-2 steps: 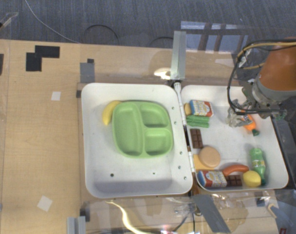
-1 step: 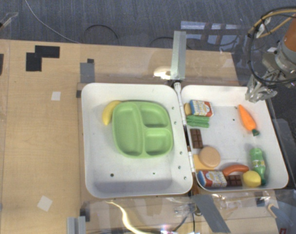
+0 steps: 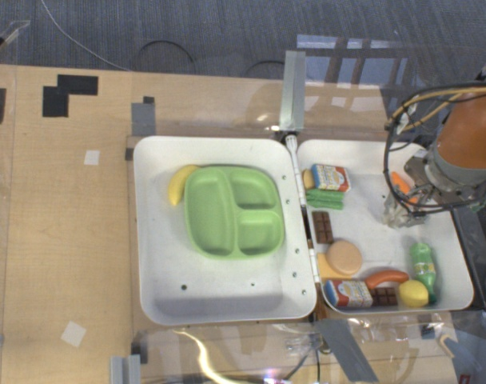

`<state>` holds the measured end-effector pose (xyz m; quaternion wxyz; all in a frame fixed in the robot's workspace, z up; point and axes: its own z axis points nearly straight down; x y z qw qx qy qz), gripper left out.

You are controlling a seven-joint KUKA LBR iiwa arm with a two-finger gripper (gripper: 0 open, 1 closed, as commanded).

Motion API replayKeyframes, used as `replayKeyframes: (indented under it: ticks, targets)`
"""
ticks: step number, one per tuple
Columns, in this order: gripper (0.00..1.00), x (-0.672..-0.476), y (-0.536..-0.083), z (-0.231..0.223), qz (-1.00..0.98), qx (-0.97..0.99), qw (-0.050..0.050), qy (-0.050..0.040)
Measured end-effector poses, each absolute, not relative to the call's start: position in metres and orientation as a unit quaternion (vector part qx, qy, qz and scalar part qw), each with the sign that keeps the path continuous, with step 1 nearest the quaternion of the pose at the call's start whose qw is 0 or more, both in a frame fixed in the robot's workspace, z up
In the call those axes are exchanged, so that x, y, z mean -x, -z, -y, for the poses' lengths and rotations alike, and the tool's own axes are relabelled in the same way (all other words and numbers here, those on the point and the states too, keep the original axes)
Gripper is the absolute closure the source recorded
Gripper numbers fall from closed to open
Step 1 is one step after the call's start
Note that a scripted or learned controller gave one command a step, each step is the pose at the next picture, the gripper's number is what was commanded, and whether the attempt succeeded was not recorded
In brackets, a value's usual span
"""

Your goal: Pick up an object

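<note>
Nearest the front edge of the tabletop, the right bin (image 3: 459,294) has its clutter packed along the front wall: lemon (image 3: 414,294), green bottle (image 3: 423,262), sausage (image 3: 385,278), a small carton (image 3: 351,294) with a chocolate piece (image 3: 384,297) just beside it, round bun (image 3: 344,257) behind. Further back along the wall the bins share: chocolate bar (image 3: 324,229), green block (image 3: 324,201), second carton (image 3: 331,178).

The hand (image 3: 403,214) sits low over the bin's middle-right floor, near the far right. Can't tell if its fingers are open or closed, and nothing is visibly between them. An orange item (image 3: 400,185) lies just beside it, partly hidden by cables, possibly a carrot.

No target is fixed; the orange item looks the closest candidate.

Risks:
- the hand comes down on bare floor and closes on nothing.
- the orange item is close to the right wall; a finger could catch the rim or push it away.
- the front cluster is touching, so a grab there may drag neighbours.

Open room: the bare centre of the right bin. The left bin (image 3: 227,298) holds a green divided plate (image 3: 233,211) and a banana (image 3: 179,184) at the far left.
</note>
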<state>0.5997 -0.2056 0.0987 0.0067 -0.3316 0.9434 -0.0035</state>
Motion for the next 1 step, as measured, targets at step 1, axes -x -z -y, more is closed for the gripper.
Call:
replayKeyframes:
  ticks: [1]
  targets:
    - [0.0, -0.5985, -0.0962, 0.205, -0.943, 0.332, 0.005, 0.002]
